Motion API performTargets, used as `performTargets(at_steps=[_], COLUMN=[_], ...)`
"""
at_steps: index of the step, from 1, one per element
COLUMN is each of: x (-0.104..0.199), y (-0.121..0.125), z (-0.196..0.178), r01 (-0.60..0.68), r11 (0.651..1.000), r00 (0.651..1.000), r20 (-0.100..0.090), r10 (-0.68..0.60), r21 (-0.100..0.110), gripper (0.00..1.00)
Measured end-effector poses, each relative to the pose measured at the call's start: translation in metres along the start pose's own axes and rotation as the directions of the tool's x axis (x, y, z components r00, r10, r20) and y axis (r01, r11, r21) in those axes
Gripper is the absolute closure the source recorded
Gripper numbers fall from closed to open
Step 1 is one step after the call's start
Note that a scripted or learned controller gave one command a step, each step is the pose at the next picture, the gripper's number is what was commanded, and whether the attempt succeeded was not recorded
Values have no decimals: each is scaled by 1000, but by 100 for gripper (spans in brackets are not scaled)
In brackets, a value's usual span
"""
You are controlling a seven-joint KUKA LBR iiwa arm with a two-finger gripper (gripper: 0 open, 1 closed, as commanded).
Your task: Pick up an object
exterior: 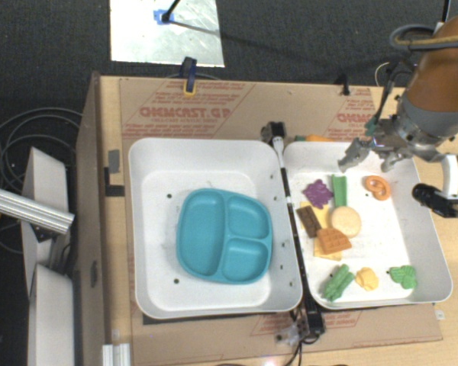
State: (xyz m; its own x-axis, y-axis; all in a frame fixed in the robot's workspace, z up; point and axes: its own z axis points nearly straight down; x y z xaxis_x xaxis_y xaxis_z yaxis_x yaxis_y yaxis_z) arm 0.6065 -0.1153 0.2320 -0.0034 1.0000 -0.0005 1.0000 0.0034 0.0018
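Observation:
The right bin (pixel 424 239) holds several toy foods: purple grapes (pixel 317 192), a green stick (pixel 339 190), an orange pretzel (pixel 377 187), a brown bar (pixel 309 219), a round bun (pixel 346 221), a waffle square (pixel 333 241), a green pickle (pixel 337 282), a yellow piece (pixel 366 279) and a green broccoli (pixel 402 276). My gripper (pixel 369 158) hangs over the bin's far edge, above and behind the pretzel and the green stick. It is open, its fingers spread, with nothing between them.
The left bin (pixel 156 181) holds a blue divided plate (pixel 223 235). A small orange item (pixel 317 138) lies just behind the right bin's far rim. A black clamp (pixel 275 134) sits where the bins meet. Cardboard lines the bench around both bins.

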Motion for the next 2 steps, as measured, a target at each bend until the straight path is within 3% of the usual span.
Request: performTargets(at_steps=[1, 2], x=[4, 3], y=[32, 33], z=[154, 136], r01=[1, 2], r11=[1000, 1000], r00=[1000, 1000], r20=[-2, 0], r10=[-1, -2], r21=[0, -5], gripper=[0, 100])
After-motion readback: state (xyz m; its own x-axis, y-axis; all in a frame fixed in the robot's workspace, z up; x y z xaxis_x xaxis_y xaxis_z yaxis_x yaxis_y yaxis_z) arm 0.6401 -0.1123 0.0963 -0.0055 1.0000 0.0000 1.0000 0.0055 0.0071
